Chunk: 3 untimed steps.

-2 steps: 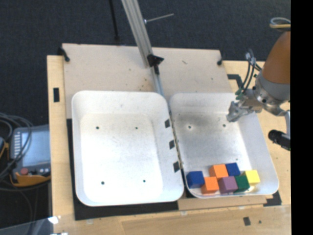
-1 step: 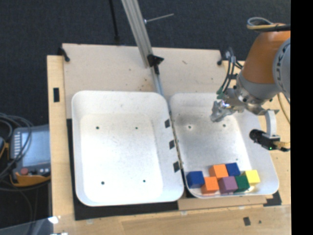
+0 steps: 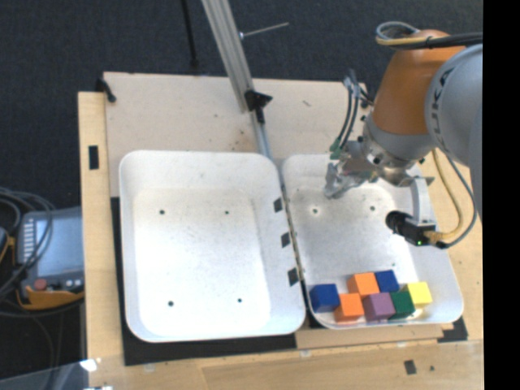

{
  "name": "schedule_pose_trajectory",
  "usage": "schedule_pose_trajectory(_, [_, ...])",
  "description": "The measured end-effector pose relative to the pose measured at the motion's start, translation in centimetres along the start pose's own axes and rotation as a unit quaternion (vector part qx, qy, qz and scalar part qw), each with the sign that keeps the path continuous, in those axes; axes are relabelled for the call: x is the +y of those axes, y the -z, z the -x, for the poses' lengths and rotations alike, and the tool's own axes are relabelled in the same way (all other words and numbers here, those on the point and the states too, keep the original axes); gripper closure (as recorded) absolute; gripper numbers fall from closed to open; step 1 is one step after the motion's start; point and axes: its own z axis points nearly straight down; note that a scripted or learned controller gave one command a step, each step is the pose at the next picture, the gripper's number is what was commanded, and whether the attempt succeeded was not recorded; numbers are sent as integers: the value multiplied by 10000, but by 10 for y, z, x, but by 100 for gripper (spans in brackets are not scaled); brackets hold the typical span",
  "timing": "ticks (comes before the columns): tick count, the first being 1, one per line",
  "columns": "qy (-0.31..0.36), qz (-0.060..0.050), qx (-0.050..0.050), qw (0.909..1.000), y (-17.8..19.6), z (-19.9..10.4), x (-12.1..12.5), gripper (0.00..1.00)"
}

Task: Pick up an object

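Coloured blocks [image 3: 372,295] lie clustered at the near edge of the right bin [image 3: 341,218], well apart from the end effector [image 3: 335,187]. It hangs over the bin's far part (holding nothing), and I cannot tell its state.

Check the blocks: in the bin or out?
In. All seven coloured blocks sit clustered inside the right bin, at its near edge; the gripper hangs apart, above the far end.

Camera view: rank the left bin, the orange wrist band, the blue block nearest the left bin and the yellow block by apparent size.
1. Left bin.
2. Orange wrist band, though it sits nearer the camera.
3. Blue block and yellow block: too alike to rank.
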Motion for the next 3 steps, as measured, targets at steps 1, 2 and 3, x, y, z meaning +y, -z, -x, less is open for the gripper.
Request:
schedule_pose_trajectory(1, [-2, -2, -2, 10000, 7, -44, 12, 100])
schedule_pose_trajectory(2, [-3, -3, -4, 10000, 8, -91, 17, 100])
schedule_pose_trajectory(3, [-6, -15, -9, 10000, 1, -141, 17, 100])
